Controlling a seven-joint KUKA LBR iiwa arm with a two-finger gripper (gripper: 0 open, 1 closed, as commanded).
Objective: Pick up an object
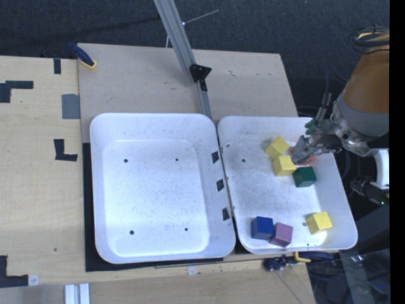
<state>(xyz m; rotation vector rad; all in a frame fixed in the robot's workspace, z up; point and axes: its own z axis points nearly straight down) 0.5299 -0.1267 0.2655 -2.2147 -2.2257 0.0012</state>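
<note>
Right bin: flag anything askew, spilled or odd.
Nothing stands out. In the right bin, the blocks lie loose at mixed angles, all inside its walls; the gripper is low beside a yellow block.

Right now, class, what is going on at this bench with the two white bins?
A grey and orange robot arm reaches into the right bin, trying to pick up a block. Its gripper is low among a cluster of two yellow blocks and a green block; whether it holds anything cannot be told. A blue block, a purple block and another yellow block lie nearer the front edge. The left bin sits beside it.
</note>
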